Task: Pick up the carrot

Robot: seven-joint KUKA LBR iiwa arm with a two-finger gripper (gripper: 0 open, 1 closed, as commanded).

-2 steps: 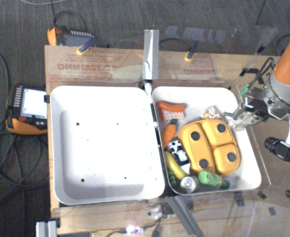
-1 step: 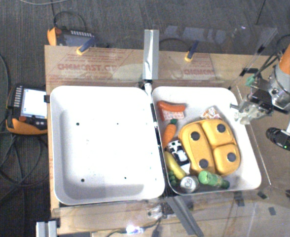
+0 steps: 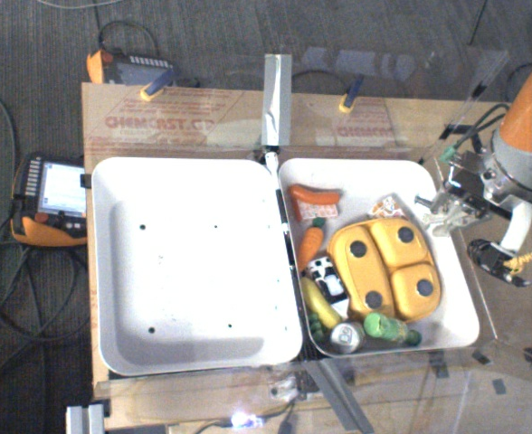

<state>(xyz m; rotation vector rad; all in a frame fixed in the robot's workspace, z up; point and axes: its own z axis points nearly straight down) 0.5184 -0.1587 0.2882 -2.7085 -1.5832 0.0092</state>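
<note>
Over the right bin's far right edge hangs the gripper, with nothing in it; whether it is spread or closed is unclear. The carrot lies by the bin's left wall, beside a yellow toy.

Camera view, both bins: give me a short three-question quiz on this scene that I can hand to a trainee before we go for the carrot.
1. True or false: the small orange carrot lies in the right white bin.
2. Which thing lies directly to the carrot's right in the view?
A. the large yellow plastic block with three black dots
B. the silver can end
C. the green plastic bottle
3. Fill in: the two-finger gripper sits at the right bin's ____ rim, apart from the carrot.

Key
1. True; it lies near that bin's left wall, below the orange sausage packet.
2. A.
3. Right.
</note>
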